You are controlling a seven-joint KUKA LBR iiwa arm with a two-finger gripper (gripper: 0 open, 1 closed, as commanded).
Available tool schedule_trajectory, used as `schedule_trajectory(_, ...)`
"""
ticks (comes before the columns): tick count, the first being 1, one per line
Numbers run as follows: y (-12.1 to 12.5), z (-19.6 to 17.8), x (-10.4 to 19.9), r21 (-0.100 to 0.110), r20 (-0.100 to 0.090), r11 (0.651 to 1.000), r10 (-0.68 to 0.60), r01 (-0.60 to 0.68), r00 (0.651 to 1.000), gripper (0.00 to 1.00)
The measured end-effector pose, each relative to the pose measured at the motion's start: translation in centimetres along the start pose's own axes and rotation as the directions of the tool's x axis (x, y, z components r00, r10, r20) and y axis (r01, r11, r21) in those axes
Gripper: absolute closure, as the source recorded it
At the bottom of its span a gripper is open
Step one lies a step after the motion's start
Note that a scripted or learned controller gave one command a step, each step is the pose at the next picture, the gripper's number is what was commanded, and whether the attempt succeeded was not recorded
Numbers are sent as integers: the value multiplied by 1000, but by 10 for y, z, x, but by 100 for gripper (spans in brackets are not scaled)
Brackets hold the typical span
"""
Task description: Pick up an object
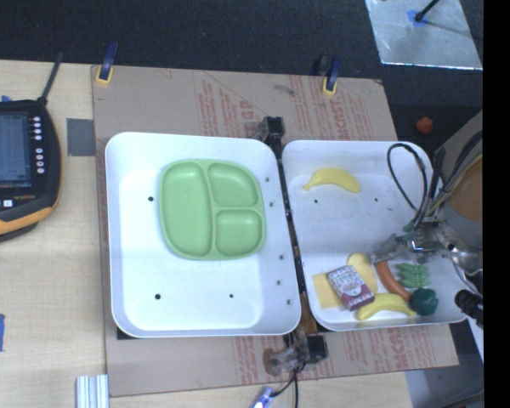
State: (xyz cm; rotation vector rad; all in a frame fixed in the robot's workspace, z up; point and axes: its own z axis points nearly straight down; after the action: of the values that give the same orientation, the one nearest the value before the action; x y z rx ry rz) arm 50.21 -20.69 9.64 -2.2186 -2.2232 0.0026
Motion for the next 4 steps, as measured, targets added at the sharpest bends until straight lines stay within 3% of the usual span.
schedule_trajectory(1, 105, 4, -5, -1, -1, 1000, -1, 1, 1000, 0)
schedule_trajectory(2, -27, -33, -5, 3, -1, 1000, -2, 2, 1000, 0)
schedule_trajectory(3, 3, 5, 28, 4, -2, 1000, -5, 5, 1000, 0)
schedule_trajectory(4, 3, -5, 27, 6, -1, 1000, -7, 7, 1000, 100)
